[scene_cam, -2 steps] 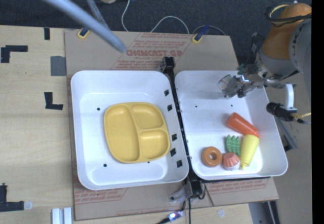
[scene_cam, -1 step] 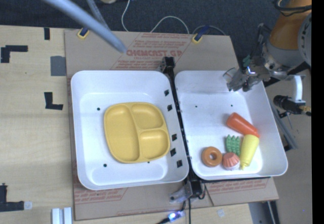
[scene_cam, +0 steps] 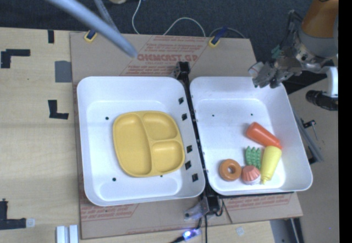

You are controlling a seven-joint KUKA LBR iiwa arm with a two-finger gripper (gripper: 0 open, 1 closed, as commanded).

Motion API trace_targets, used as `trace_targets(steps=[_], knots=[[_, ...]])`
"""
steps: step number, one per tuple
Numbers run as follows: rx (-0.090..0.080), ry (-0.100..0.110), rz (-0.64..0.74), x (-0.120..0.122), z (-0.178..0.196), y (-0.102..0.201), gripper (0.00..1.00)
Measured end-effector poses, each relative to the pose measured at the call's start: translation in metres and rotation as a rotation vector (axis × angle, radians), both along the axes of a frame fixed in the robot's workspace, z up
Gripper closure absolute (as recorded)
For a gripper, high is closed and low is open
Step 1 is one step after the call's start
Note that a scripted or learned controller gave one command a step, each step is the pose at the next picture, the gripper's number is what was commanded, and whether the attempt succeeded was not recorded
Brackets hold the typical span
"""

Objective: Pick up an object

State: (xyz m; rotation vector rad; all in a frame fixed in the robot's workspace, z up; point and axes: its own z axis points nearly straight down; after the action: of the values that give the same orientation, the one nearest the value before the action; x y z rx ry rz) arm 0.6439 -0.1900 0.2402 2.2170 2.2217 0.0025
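— Toy food (scene_cam: 257, 154) is what there is to pick from, yes? Where does it lie?

— All of it sits in the right bin (scene_cam: 225, 99), in the near right part. An orange carrot (scene_cam: 263, 134) lies tilted, nearest the far side of the group. Just below it a yellow squeeze bottle (scene_cam: 270, 163) stands on a slant, and a small green ridged piece (scene_cam: 253, 156) lies just beside the bottle on its left. Nearer the front rim are a brown doughnut (scene_cam: 229, 170) and a pink cupcake-like piece (scene_cam: 250, 174), close to each other.

— And the left bin (scene_cam: 91, 126)?

— It holds a yellow divided plate (scene_cam: 147, 143) with three compartments, lying flat near the middle.

— Where is the end effector (scene_cam: 266, 77)?

— Over the far right corner of the right bin, about at its rim, well apart from the toys. The grey arm (scene_cam: 319, 22) with its orange band reaches in from the right.

— Spread or pressed together?

— I cannot tell; that part is dark and small. Nothing shows between its tips.

— What carries the bins?

— A brown cardboard sheet (scene_cam: 165, 52) with red print, on the pale wooden worktop (scene_cam: 33, 148). The two bins touch along a dark clamped seam down the middle.
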Motion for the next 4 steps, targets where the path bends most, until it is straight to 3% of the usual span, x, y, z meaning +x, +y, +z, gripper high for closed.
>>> trace_targets(steps=[1,4], knots=[[0.002,0.006,0.002,-0.017,-0.009,0.058,1.00],[0.003,0.006,0.005,-0.069,0.012,0.212,1.00]])
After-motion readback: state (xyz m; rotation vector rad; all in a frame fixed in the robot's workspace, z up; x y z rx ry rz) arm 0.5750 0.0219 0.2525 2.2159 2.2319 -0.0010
